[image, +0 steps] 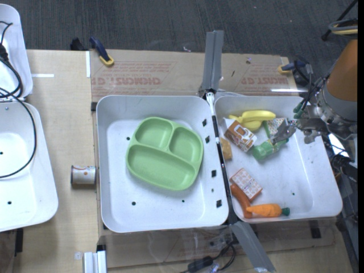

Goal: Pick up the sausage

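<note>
Sausage (239, 197) is the target, and the pincer (285, 134) hangs well apart from it, over the far half of the right bin (318, 178) above a green packet (264, 151); I cannot tell whether it is released or clenched. From the pincer, the sausage lies toward the near left corner, past the cracker box (246, 182). Its long axis slants along the left wall, its lower end by the carrot (266, 210).

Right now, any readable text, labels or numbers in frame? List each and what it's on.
Red block lettering on the cardboard sheet behind the bins: upside down and mirrored, too blurred to read with confidence.
Orange-and-white box in the right bin: printed front, too small to read.
Checked packet in the right bin: pattern only, no legible words.
Small can left of the left bin: label unreadable.
No numbers or signs legible.
</note>
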Action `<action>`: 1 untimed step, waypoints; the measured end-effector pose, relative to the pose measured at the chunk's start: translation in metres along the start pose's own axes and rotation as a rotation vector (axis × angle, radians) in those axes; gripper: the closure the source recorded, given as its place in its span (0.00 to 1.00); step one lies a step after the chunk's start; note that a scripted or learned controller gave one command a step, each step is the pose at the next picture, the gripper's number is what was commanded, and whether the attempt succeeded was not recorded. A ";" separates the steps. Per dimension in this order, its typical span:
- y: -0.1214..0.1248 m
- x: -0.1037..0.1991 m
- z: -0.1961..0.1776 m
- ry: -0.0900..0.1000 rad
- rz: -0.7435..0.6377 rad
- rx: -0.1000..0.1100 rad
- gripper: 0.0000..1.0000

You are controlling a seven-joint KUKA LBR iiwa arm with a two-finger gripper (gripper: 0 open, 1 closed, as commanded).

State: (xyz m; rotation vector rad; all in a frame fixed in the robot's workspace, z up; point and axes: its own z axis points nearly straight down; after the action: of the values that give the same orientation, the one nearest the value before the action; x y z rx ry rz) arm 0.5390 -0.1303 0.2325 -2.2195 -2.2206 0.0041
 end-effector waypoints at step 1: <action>-0.034 0.008 -0.078 -0.001 0.031 -0.002 0.00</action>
State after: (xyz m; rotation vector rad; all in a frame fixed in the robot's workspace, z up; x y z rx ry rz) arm 0.5053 -0.1221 0.3109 -2.2553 -2.1869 0.0036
